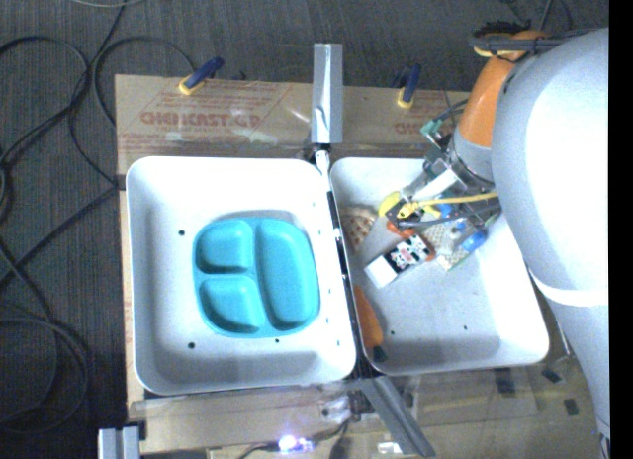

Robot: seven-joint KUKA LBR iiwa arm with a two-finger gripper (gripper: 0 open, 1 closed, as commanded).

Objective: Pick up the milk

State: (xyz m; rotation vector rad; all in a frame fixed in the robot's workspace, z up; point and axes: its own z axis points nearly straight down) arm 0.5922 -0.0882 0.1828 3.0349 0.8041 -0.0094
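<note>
The milk (399, 260), a small white carton with a dark printed label, lies on its side in the middle of the right bin (475, 333). My gripper (420, 205) reaches in from the upper right and hangs over a cluster of yellow, orange and blue items just above and to the right of the carton. The gripper's tip is lost among that clutter. Nothing shows it touching the milk. The grey arm with its orange band (485, 101) covers the bin's right side.
An orange carrot-like piece (368, 321) lies along the right bin's left wall. A tan waffle-like item (360, 222) sits near its upper left. The left bin (158, 249) holds a blue divided plate (257, 274). Clamps and a metal post stand behind the bins.
</note>
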